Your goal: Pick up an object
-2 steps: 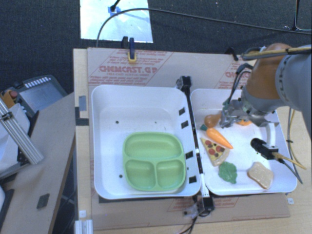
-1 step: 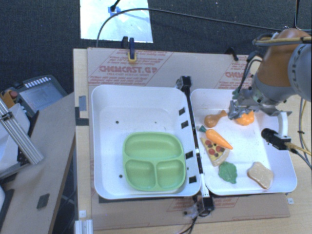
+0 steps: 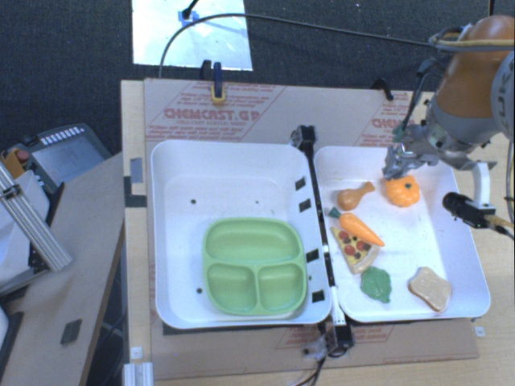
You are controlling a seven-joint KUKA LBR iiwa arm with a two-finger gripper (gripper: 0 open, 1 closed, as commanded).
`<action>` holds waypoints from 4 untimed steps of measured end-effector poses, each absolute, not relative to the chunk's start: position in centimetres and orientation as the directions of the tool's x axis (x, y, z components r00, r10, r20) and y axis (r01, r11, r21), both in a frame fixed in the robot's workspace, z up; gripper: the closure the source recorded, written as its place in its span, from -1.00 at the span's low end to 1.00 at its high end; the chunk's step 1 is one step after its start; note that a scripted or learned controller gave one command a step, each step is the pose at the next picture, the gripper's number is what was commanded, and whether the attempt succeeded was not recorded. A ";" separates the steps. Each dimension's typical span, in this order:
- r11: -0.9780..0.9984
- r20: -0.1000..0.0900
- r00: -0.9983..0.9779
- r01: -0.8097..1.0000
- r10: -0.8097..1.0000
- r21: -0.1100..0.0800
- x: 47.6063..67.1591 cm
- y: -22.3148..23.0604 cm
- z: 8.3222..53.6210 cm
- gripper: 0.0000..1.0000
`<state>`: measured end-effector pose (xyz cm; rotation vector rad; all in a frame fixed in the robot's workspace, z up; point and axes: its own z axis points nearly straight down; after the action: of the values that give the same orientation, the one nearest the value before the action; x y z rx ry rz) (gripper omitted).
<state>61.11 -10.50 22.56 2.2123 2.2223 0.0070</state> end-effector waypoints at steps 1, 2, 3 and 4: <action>0.004 -0.001 -0.004 1.000 1.000 0.006 61.2 -10.5 26.2 1.00; 0.009 0.002 -0.009 1.000 1.000 0.001 60.6 -5.1 24.5 1.00; 0.009 0.002 -0.009 1.000 1.000 0.001 60.1 -0.3 23.1 1.00; 0.009 0.002 -0.009 1.000 1.000 0.000 59.0 4.5 21.9 1.00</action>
<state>58.98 4.45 21.95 2.2125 2.2319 0.0021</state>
